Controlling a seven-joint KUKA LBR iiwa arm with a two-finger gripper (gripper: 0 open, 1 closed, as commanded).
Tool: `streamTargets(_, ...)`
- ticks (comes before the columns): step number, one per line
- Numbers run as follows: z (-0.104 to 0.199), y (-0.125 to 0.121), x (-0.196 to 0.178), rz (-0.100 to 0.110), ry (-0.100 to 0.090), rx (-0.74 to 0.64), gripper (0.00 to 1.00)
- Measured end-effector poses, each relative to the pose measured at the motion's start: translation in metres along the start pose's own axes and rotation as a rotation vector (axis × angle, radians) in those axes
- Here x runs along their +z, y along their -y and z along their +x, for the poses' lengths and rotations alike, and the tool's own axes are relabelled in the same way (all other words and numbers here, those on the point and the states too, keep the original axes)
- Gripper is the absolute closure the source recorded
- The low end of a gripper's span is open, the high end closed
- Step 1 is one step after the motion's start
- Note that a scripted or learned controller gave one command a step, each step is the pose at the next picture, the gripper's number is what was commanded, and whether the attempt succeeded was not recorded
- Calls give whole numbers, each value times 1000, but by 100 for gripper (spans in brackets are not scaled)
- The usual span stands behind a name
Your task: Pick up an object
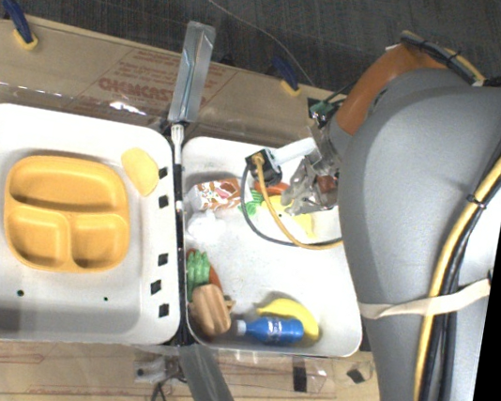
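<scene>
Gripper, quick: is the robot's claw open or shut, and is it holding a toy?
Gripper: low over the right bin, but open, shut or holding anything cannot be told.

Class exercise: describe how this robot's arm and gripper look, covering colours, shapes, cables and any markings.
The arm is bulky, rounded and grey, with an orange band above the wrist. Yellow and black cables run down its side, and white lettering shows near its base. The gripper is small, metallic, with looping yellow and black wires.
</scene>
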State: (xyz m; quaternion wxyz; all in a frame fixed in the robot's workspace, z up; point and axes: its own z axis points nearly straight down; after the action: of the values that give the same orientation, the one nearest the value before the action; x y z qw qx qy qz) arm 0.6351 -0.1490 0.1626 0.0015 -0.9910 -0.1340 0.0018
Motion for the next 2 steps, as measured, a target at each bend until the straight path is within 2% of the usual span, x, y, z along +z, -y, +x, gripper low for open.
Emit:
streamTargets(1,-30,37,72,1,1,-367,100)
streamTargets(2,-30,36,72,1,1,-366,0)
